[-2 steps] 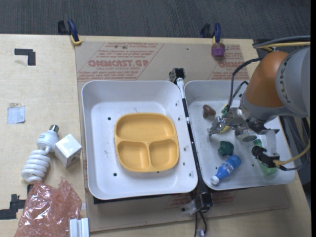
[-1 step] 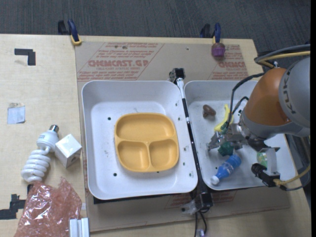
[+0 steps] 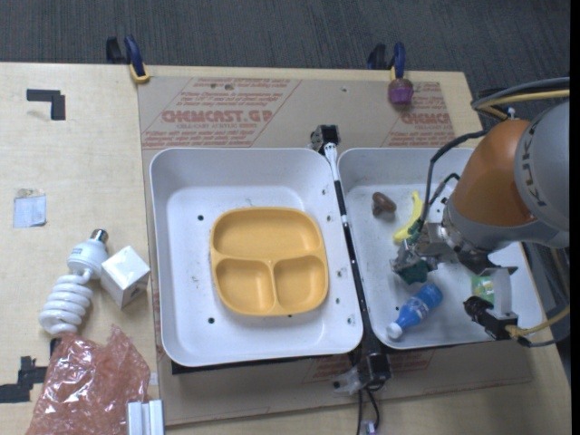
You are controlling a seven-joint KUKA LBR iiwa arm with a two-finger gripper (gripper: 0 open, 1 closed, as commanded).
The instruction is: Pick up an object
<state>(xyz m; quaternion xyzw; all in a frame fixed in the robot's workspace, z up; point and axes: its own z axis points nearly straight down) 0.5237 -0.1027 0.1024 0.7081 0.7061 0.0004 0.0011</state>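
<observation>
The blue bottle [image 3: 420, 304] lies on its side in the right bin [image 3: 361, 181], in the lower part of that bin. Its white cap points to the lower left, close to the bin's front wall. The tool [image 3: 412, 263] hangs just above and slightly left of the bottle in the frame, near it, but the bottle is not between its tips. Whether the tool is spread or pressed together cannot be told, since the grey and orange arm [image 3: 494, 188] reaching in from the right hides much of it.

A yellow strip [image 3: 410, 222] lies above the tool in the same bin. A small brown lump [image 3: 384, 205] sits to the upper left of the strip, near the bin's back. A green and white packet [image 3: 487, 288] lies to the right of the bottle, under the arm.

The left bin [image 3: 172, 243] holds a yellow tray [image 3: 269, 261] with three compartments, lying flat in the middle.

Both bins sit on a brown printed sheet [image 3: 227, 107] on the tabletop [image 3: 72, 152]. At the lower left of the frame, outside the bins, a white spiral light bulb [image 3: 72, 290] lies beside a small white cube [image 3: 125, 275]. A crumpled pink plastic bag [image 3: 86, 383] lies below them. A small purple thing [image 3: 401, 90] sits at the sheet's upper edge, above the right bin.
</observation>
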